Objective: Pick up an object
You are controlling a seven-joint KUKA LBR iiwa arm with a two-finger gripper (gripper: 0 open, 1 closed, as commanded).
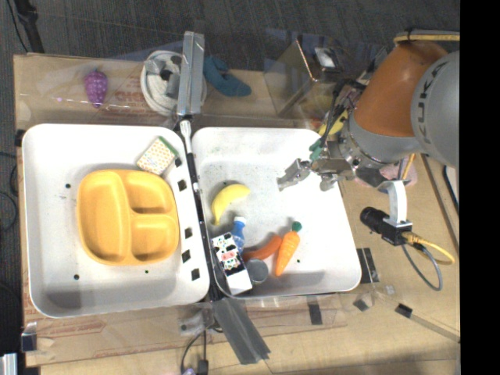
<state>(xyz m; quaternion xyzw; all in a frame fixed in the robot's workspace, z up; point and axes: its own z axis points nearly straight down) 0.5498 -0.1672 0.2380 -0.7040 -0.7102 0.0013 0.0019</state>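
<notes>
Looking down on the bench [437, 303]: two white bins side by side. Left bin [47, 233] carries a big yellow divided tray [129, 213], with a small patterned card [156, 157] at its upper edge. Right bin [328, 241] holds the likely targets, clustered toward its lower left: a banana [226, 199], a toy carrot [286, 248], an orange sausage-shaped piece [262, 248] touching the carrot, a black-and-white box [230, 261], a small blue item [238, 229].

Banana judged light, smooth, curved; best taken across its middle. Carrot light, stiff, tapered; grip the thick end, since the tip could slip.

Arm [406, 100] reaches in from the right, wrist over the right bin's upper right. Gripper [295, 174] hangs above bare bin floor, apart from the banana, nothing between the fingers; whether spread or pressed together, cannot tell.
</notes>
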